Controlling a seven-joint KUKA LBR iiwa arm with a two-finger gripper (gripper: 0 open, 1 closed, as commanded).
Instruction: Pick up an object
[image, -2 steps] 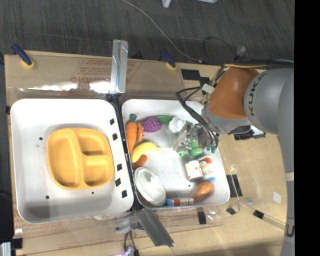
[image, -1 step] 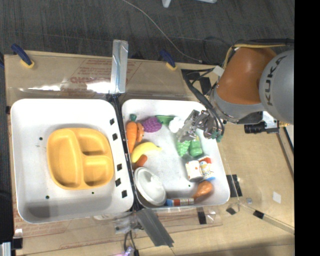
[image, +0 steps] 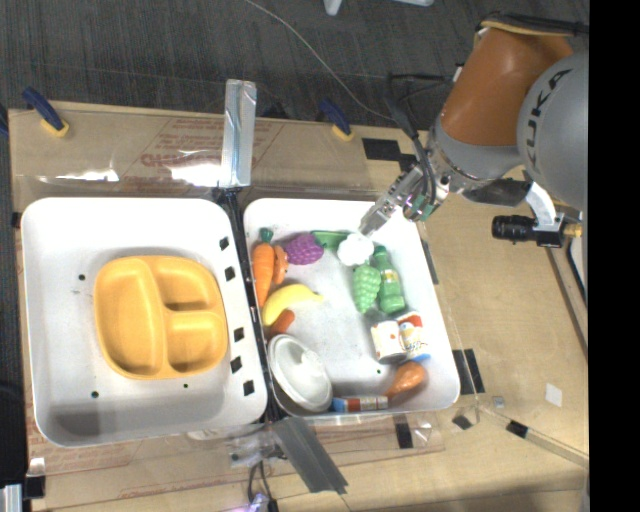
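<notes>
The right bin (image: 440, 300) holds several toy items. Among them are a purple grape bunch (image: 303, 248), a carrot (image: 262, 272), a banana (image: 288, 298), a white lump (image: 354, 250), a green bumpy fruit (image: 366, 288) and a green bottle (image: 390, 285). My gripper (image: 380, 216) hangs over the bin's back right corner, slanting down-left. Its tip is just above and right of the white lump. I see nothing held in it.
A metal bowl (image: 298, 372), a white and red can (image: 395, 338), an orange toy (image: 405, 378) and a marker (image: 360, 403) lie at the right bin's front. The left bin (image: 40, 300) holds a yellow divided tray (image: 160, 315). A metal post (image: 238, 135) stands behind the bins.
</notes>
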